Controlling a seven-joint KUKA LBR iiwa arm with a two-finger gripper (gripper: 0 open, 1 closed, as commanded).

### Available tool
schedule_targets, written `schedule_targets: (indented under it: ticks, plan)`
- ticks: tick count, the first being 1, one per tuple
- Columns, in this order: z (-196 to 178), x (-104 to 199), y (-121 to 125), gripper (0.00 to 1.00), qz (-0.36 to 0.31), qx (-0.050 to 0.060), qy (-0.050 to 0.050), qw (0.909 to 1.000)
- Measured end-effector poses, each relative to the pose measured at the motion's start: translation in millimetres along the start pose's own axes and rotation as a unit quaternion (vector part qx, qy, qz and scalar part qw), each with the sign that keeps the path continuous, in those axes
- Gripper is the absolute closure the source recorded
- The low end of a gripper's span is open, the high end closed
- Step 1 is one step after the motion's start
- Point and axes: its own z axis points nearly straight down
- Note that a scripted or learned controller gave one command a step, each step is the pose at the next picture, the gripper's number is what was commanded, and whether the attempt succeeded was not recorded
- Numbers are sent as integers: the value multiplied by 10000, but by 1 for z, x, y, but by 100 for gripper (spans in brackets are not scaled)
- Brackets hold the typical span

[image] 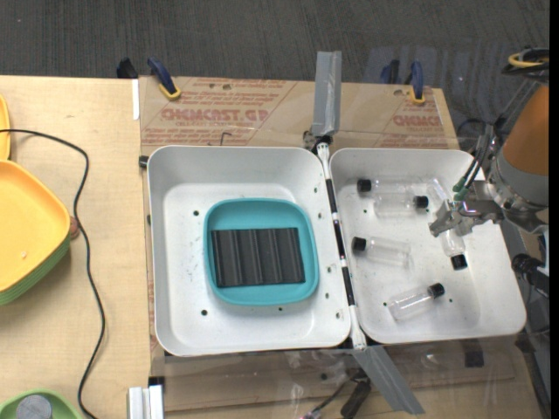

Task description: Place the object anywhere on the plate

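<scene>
Several clear plastic vials with black caps are lying scattered in the right bin (489,321), one (416,301) near the front, another (381,248) toward the middle and two near the back, while the gripper (454,216) is hovering over a vial (455,253) at the right, its state impossible to tell. Each vial is looking light, stiff, smooth and liable to roll, so pinching across the body is seeming safest. Red lettering on the cardboard (227,103) behind the teal plate (260,212) is reading roughly "CHEMCAST".
</scene>
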Motion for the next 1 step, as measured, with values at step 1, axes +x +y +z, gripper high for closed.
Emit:
schedule_targets:
  ticks: [1]
  plan:
    - [0, 0, 0, 0, 0, 0, 0, 10000]
